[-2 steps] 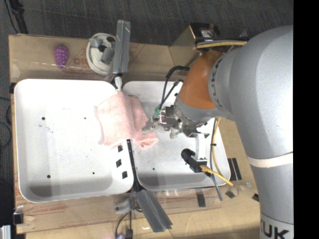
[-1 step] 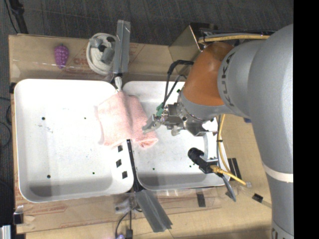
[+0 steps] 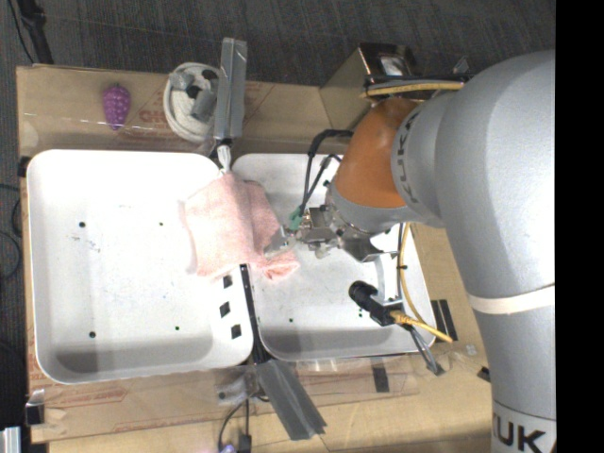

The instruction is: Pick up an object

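Object: pink, rumpled terry cloth (image 3: 231,223), soft and floppy, draped over the ridge between the two shallow white bins.
Object position: most of it lies in the left bin (image 3: 104,262), toward that bin's far right corner; a smaller fold hangs into the right bin (image 3: 311,324), with a crumpled tail at its near edge.
Gripper: two-finger gripper (image 3: 285,240) on the grey arm with orange band (image 3: 373,163), reaching in from the right, tips right at the cloth's right edge.
Fingers: cannot tell whether spread or clenched; the tips blur into the fabric, and contact itself is not resolvable.
Other contents: black, stubby cylindrical object (image 3: 370,302) in the right bin, near the right wall, well apart from the cloth.
Outside the bins: purple, knobbly grape-like toy (image 3: 116,105) and a white coil of cable (image 3: 192,99) on the far bench strip.
Step in hand (judgement): closing on the cloth's right edge for a pinch.
Doing it well: take a raised fold rather than flat fabric; bite deep enough to trap more than one layer; lift straight up and slowly, since the cloth straddles the divider and may drag on it.
Risk: thin pinch slips out; trailing tail may catch the ridge.
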